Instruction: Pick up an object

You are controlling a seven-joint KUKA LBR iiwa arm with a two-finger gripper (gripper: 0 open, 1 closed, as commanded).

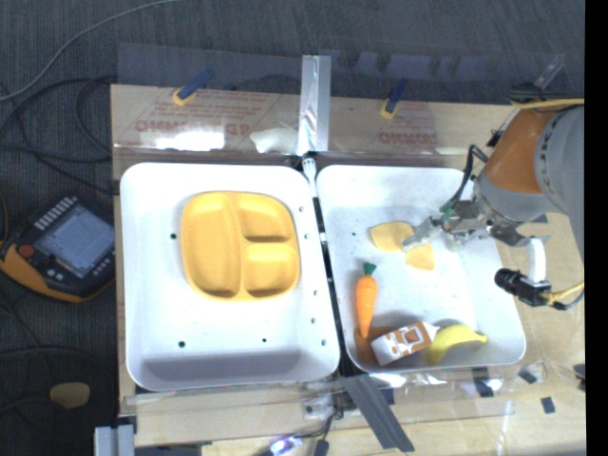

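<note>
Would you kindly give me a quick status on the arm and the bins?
Gripper low in right bin, between two pale yellow pieces; nothing visibly held. Carrot, carton, banana nearby. Yellow tray in left bin.

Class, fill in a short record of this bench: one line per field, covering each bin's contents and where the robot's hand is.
left bin: yellow divided tray
right bin: two pale yellow pieces, toy carrot, small carton, toy banana
hand: low over the right bin, at the pale yellow pieces
arm: enters from the right
carton and banana: touching, at the near wall
</note>
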